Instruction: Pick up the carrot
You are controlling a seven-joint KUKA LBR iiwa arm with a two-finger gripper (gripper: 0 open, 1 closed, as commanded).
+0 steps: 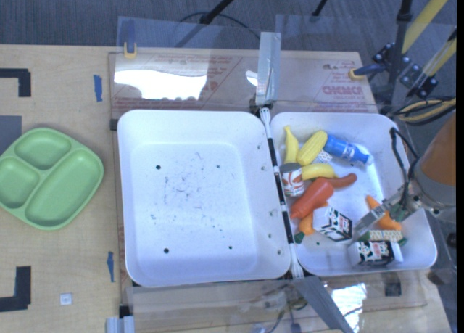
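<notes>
At the counter's (pixel 58 77) far side in the view's right, white bin (pixel 424 252):

- Carrot (pixel 313 195), one. Orange, tapered, lying flat near the wall between the two bins. Long axis slantwise, thick end up and toward the tool, what looks like a green end down toward the divider. It touches the small can (pixel 292 180) and one carton (pixel 334 223).
- Tool (pixel 375 215), one, on the single arm (pixel 438 161), low over the same bin. The carrot lies toward the view's left of it, apart, with that carton between them. Whether it is spread or pressed together cannot be told. Nothing can be seen pinched in it.
- Small orange piece (pixel 374 202), one, just beside the tool; too small to name.
- Yellow pieces (pixel 313 147), three, at the bin's far end.
- Blue bottle (pixel 346 150), one.
- Red pepper-like piece (pixel 346 178), one, just above the carrot.
- Black-and-white cartons, two; the second (pixel 377 251) at the near wall.

Elsewhere: left white bin (pixel 134 132), one; green divided plate (pixel 49 178), one, on the counter well to the left.

Judgement: the coming move would need a shift toward the divider and a grip set across the carrot's slant.
</notes>
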